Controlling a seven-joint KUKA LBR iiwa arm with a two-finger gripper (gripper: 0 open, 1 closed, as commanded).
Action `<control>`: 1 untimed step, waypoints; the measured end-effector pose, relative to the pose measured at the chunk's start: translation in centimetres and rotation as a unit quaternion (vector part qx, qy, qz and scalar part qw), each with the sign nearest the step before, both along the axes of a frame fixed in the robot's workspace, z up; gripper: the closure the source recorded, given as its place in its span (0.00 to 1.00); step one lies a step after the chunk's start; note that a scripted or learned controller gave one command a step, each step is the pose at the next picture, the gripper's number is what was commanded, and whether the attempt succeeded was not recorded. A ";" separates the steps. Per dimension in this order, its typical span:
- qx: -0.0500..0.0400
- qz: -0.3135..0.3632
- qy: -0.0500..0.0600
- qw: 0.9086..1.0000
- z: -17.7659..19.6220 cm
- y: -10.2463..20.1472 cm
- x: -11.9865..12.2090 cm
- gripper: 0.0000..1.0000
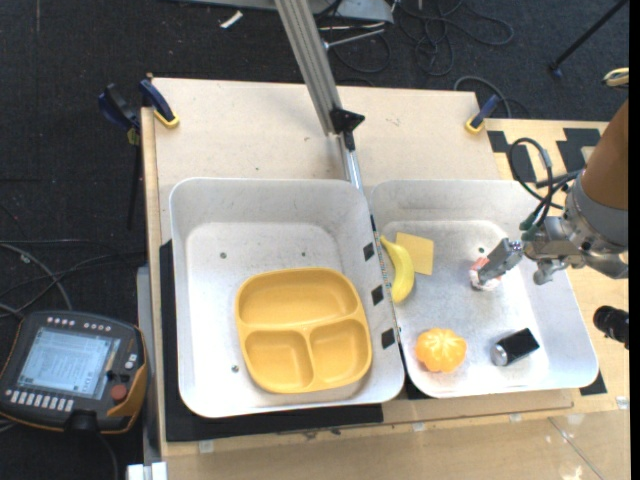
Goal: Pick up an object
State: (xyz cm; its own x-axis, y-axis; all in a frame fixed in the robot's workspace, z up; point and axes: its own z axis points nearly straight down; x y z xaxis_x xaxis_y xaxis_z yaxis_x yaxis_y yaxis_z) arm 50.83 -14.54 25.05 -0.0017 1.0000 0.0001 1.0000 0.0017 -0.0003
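Step in hand: we judge this the approach, with no object lifted yet.
End effector: we see the end effector over the right bin, reaching in from the right side, its tip low near the bin floor.
Its state: we cannot tell whether it is apart or together; the tip is small and pale with a red mark, and nothing plainly sits in it.
Candidate objects: a banana lies left of the end effector, on a yellow card; an orange lies below and left of it; a black block lies just below it, nearest of the three.
Left bin: a yellow tray with three compartments sits well left of the end effector, in the left bin.
Table: we see the table carrying both bins, with clamps at its far corners.
Next move calls for: we think one target must be settled first, then the end effector centred over it and lowered around it, then lifted clear.
Risk: the orange may roll away; the block lies near the bin wall, leaving little room on that side.
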 end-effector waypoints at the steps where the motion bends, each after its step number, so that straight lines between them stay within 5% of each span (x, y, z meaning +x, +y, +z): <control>1: 0.000 0.000 0.000 1.000 0.0 0.0 0.0 0.00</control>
